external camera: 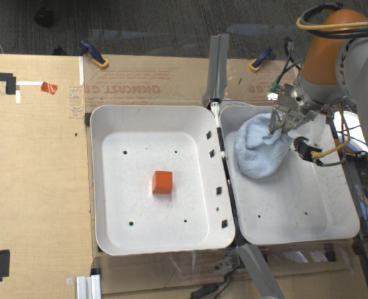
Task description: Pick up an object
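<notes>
While my end effector (pixel 282 124) meets the crumpled pale-blue cloth (pixel 259 147) at its upper right edge, its bulk lies leftward below; grip state: cannot tell.

Block (pixel 162 182) in left bin (pixel 109 167); cloth (pixel 258 151) in right bin (pixel 308 229).

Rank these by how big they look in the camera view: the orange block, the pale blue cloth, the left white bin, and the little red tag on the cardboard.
1. left white bin
2. pale blue cloth
3. orange block
4. red tag, smallest, though it lies farther from the camera, so that gap is less sure.
</notes>
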